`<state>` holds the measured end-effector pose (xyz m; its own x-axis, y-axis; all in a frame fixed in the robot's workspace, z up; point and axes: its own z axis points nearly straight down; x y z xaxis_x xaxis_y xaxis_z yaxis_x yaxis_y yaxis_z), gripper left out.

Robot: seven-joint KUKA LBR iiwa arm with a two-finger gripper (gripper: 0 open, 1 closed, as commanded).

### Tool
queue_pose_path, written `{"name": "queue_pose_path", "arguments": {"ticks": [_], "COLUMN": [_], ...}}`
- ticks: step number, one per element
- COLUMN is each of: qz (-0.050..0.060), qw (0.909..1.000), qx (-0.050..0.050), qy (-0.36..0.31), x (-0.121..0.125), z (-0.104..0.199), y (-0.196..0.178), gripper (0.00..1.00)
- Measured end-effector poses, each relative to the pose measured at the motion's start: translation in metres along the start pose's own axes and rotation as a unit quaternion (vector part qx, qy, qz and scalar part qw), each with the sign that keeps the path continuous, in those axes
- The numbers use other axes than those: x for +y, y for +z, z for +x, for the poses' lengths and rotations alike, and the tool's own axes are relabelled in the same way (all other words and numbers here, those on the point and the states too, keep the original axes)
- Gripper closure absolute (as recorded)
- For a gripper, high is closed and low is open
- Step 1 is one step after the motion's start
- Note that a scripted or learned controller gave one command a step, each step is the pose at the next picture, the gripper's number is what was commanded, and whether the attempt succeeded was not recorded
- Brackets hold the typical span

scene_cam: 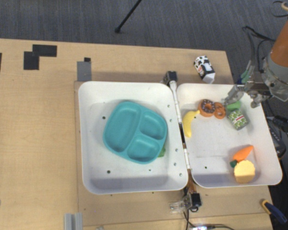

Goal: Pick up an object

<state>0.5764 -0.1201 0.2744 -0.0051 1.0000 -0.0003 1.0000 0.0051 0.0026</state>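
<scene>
My gripper (243, 98) hangs over the far right corner of the right bin (216, 143), open, with nothing between its fingers. Just below it in the view lies a green carton (238, 119). To the left of the carton sit a chocolate donut (207, 107) and an orange ring (219, 112). A yellow banana (187, 122) lies near the bin's left wall. An orange carrot (243, 153) and a yellow block (245, 171) rest in the near right corner.
The left bin (93, 166) holds a teal divided plate (136, 132) with something green peeking from under its near edge. A black-and-white carton (204, 68) stands on the bench behind the right bin. Cables run along the bench's right side.
</scene>
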Motion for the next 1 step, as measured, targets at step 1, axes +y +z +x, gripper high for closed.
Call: {"name": "queue_pose_path", "arguments": {"ticks": [1], "qz": [0.002], "qw": [0.9999], "qx": [-0.001], "qy": [-0.017], "x": [0.0095], "z": [-0.0652], "y": [0.0725], "gripper": [0.0]}}
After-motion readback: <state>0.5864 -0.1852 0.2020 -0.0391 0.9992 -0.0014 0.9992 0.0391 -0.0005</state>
